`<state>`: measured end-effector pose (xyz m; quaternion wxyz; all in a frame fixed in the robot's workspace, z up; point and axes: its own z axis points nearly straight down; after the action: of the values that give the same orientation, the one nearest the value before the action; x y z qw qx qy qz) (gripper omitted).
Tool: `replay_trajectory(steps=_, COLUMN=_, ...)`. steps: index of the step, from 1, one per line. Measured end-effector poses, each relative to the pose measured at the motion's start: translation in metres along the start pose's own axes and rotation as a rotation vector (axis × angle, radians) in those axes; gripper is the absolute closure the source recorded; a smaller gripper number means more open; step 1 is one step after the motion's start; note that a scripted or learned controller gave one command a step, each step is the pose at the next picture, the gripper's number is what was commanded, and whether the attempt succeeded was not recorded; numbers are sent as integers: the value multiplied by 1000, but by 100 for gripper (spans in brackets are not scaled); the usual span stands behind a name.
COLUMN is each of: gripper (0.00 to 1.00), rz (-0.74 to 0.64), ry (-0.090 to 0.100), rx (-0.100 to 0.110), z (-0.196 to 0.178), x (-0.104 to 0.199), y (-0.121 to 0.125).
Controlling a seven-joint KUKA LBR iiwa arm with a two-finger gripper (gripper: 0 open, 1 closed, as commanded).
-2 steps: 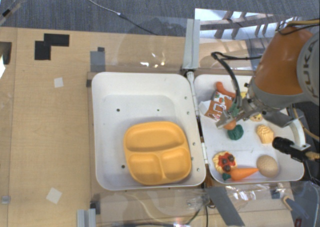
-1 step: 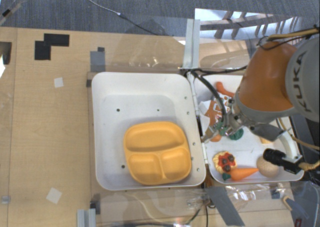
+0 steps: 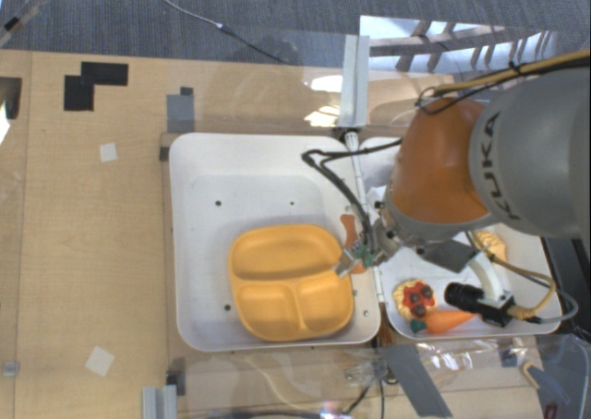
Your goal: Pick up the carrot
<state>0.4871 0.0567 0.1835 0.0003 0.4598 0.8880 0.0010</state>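
Looking for: carrot (image 3: 450,320), lying left-right in the right bin (image 3: 397,320)
Jaws (image 3: 355,260): up-left of it (can't tell if open)

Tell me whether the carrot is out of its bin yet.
Not yet. The carrot lies on the floor of the right bin, near its front edge, while the gripper is over the left bin's yellow tray.
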Motion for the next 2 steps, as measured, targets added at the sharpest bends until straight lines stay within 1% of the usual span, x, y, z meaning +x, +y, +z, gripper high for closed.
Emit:
replay_trajectory(steps=1, gripper=100, rz=-429, ry=-6, rx=-4, z=-2, x=-32, y=1)
replay_trajectory(steps=2, gripper=100, rz=-822, ry=-5, rx=-3, z=-2, x=-16, y=-9)
